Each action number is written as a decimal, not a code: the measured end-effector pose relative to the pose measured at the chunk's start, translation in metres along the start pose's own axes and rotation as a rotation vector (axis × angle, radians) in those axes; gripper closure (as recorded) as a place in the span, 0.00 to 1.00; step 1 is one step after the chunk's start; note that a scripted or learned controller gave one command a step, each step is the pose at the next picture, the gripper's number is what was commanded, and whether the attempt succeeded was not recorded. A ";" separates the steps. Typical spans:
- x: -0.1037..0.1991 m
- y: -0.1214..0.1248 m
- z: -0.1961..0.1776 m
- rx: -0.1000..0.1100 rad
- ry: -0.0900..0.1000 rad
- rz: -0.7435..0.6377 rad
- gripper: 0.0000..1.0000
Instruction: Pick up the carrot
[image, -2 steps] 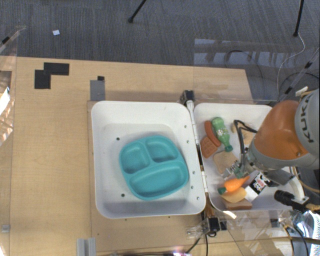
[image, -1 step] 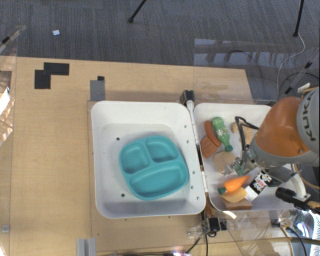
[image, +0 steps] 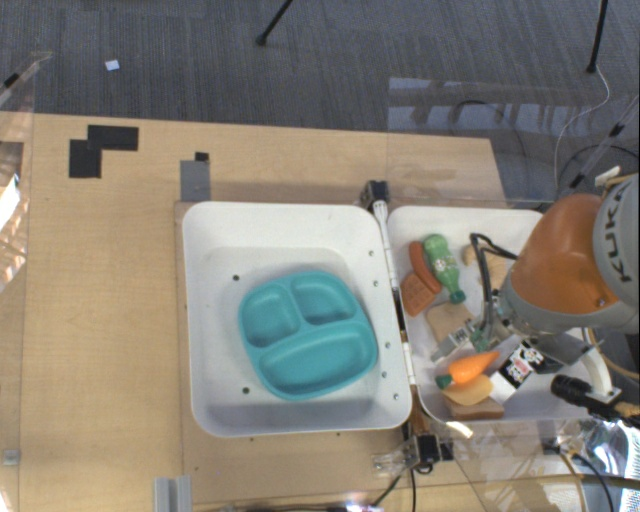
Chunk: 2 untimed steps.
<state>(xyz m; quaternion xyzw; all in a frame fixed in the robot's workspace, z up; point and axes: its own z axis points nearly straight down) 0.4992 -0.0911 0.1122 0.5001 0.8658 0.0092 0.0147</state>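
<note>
The gripper hangs low in the right bin, just beside the carrot's upper edge; whether its fingers are apart or together I cannot tell. The carrot lies near the bin's front left corner, resting against a tan wooden piece, apparently not yet lifted. This looks like the closing-in step: next comes a firm grasp and a straight lift. The arm reaches in from the right, wrist bent down, past a green bottle and a teal divided plate in the left bin.
</note>
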 end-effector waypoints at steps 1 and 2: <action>-0.001 -0.008 0.020 0.012 0.000 -0.253 0.00; -0.005 -0.002 0.007 -0.003 -0.017 -0.252 1.00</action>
